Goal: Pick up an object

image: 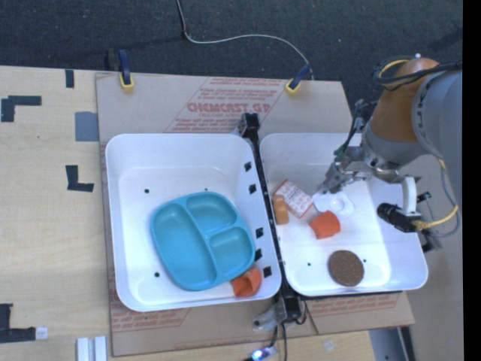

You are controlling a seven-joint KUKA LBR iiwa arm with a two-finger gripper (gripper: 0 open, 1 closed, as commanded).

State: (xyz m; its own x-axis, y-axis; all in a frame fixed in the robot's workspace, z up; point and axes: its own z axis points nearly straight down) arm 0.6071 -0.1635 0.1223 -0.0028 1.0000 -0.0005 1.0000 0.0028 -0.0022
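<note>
Camera view. The right bin (391, 277) served as the landmark. The claw (336, 180) stood inside this bin, toward its far half, lowered close to the floor. Whether the claw was spread or pressed together could not be told; the wrist hid the tips.

Candidate objects lay as follows. A clear plastic piece (331, 201) lay just beside the claw, on its near side. An orange block (325, 225) lay nearer the bin's middle, just beyond the clear piece. A printed packet (294, 198) and a small tan item (281, 212) rested near the bin's left wall. A brown disc (346, 268) lay near the bin's front wall, well apart from the claw.

Outside the landmark, in the left bin (120, 201), lay a blue divided tray (203, 238) and an orange cup (247, 283).

Judgement: the step in hand was the descent onto the clear piece. Recommended practice: centre the tips over one object alone, close gently, since thin clear plastic probably slips or crushes, and lift vertically, clear of the orange block.
</note>
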